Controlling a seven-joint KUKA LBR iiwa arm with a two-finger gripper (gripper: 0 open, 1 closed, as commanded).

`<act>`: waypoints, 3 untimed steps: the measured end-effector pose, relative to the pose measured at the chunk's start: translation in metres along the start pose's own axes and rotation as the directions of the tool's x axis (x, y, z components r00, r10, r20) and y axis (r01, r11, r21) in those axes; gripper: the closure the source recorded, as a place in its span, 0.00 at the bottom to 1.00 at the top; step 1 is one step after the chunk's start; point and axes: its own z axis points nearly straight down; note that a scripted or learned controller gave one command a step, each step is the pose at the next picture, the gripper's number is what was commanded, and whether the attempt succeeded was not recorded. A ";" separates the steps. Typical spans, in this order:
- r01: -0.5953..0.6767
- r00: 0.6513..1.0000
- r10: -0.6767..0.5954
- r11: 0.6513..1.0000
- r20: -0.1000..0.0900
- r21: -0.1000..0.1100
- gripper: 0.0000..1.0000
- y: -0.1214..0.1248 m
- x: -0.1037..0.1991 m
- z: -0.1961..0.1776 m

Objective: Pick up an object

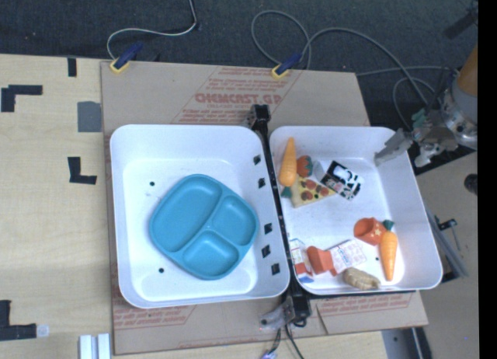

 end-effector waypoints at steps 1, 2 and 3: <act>0.001 1.000 -0.001 1.000 -0.001 0.004 0.00 0.083 0.012 0.152; 0.000 1.000 0.000 1.000 0.000 -0.002 0.00 -0.003 0.068 0.160; 0.000 1.000 0.000 1.000 0.004 -0.007 1.00 -0.002 0.067 0.150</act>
